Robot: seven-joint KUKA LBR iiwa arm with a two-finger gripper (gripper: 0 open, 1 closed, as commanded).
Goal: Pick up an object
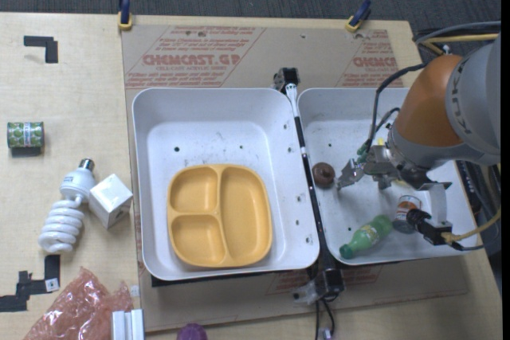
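Observation:
In the right bin point(335, 111) lie a small brown round object point(323, 174) near the left wall and a green bottle point(366, 237) near the front edge. A small red and white item point(409, 211) sits by the arm, partly hidden. My gripper point(351, 175) hangs low in the right bin, just right of the brown object and above the bottle. Its fingers look spread, with nothing between them.
The left bin point(151, 139) holds a yellow divided plate point(220, 215). Outside on the bench at the left lie a white spiral light bulb point(65, 211), a white cube point(111, 200), a green can point(25, 136) and a pink mesh bag point(76, 306).

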